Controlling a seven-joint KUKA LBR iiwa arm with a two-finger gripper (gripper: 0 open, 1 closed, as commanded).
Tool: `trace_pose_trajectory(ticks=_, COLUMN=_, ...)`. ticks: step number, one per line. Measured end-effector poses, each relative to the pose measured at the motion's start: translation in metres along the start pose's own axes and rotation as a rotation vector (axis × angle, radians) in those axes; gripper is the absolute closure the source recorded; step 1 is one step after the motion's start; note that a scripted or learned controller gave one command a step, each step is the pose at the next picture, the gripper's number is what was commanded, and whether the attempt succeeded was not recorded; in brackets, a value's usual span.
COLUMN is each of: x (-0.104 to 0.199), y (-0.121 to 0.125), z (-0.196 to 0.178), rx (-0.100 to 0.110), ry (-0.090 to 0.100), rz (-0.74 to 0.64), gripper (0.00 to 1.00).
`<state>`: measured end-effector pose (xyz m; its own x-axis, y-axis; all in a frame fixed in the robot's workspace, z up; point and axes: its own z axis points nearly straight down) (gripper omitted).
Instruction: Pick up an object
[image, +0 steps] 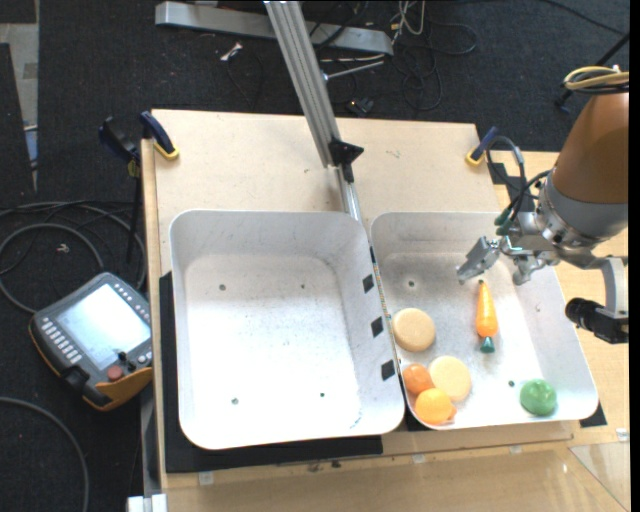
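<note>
We see the slim orange carrot-shaped toy with a small teal tip (486, 315) lying lengthwise on the floor of the right-hand shallow white bin (560, 320), roughly in its middle, teal end pointing toward the near rim. Its body is smooth and bright orange, tapering slightly at the far end. Just above that far end hangs the two-finger gripper (500, 262), its grey fingers spread apart with nothing between them; 1 finger juts out to the left over the bin floor, the other sits nearer the wrist. The gripper is close to the carrot but we cannot tell whether it touches it. To the carrot's left, near the divide between the 2 bins, lies a pale tan round disc (413, 328). Nearer the front rim, 3 pieces crowd together: a small reddish-orange ball (416, 378), a cream round disc (451, 377) and a yellow-orange ball (434, 405), touching one another. A green ball (538, 397) sits apart in the front right corner. The left-hand white bin (190, 300) adjoins the right one.
</note>
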<state>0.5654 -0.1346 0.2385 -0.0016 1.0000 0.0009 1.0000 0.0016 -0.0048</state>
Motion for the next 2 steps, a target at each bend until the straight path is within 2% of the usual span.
trace_pose_trajectory(ticks=1, x=0.0, y=0.001, z=-0.003, rx=-0.005, ry=-0.001, rz=0.001, gripper=0.0)
trace_pose_trajectory(ticks=2, x=0.009, y=0.005, z=0.051, rx=0.001, ry=0.0, rz=0.0, gripper=0.0)
